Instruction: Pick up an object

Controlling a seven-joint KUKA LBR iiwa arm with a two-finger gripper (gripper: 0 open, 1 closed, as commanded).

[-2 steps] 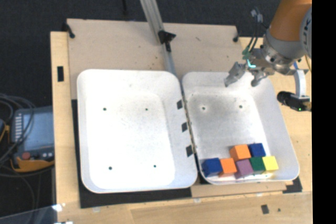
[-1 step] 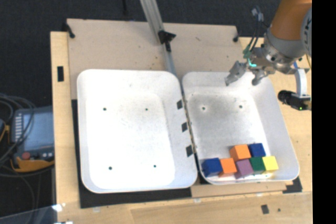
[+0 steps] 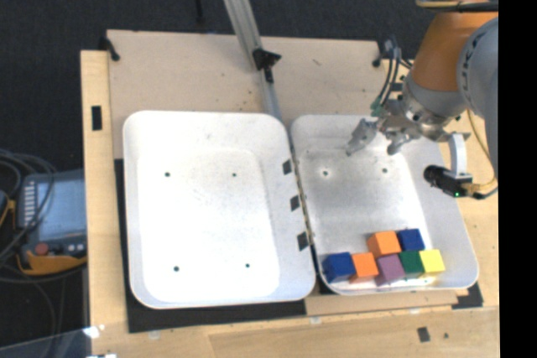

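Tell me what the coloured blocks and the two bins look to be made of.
Coloured blocks: probably painted wood or hard plastic; flat solid colours, crisp cube edges, no gloss visible. Left bin and right bin: likely moulded white plastic; rounded corners, thin rims, matte, faintly scuffed floors.

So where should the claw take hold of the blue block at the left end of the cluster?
Probably from straight above, closing on the blue block's far and near faces. Its left side is free, but its right face sits against an orange block, and the right bin's near rim lies just beyond its near face, so that finger has little room. The claw hangs over the bin's far end.
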